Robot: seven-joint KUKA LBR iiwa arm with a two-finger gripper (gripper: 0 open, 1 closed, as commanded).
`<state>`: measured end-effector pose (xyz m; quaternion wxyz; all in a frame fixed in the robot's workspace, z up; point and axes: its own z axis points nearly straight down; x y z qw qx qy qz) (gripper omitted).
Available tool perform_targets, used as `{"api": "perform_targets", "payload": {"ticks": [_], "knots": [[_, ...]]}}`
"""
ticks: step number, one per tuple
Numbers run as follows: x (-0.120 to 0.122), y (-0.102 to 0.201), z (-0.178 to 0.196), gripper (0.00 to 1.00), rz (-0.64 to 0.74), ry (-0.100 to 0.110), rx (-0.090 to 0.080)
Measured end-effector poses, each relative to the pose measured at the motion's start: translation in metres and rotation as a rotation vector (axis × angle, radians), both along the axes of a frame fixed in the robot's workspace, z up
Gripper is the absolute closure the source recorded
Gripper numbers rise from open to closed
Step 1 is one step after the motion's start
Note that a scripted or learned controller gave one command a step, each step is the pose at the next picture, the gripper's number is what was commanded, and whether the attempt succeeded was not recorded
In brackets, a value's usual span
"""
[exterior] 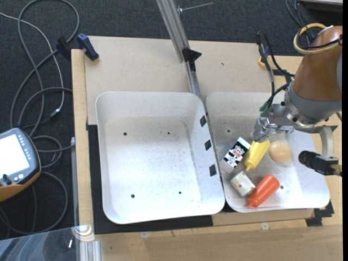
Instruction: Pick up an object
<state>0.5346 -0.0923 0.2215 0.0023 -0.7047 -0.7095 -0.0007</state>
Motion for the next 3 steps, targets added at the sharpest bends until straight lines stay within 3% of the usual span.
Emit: {"api": "perform_targets", "payload": {"ticks": [2,3], "knots": [[0.004,0.112,0.022,1.00,0.001,-0.005,-0.002],[0.008,0.171,0.010,1.00,0.001,-0.002,-0.002]]}}
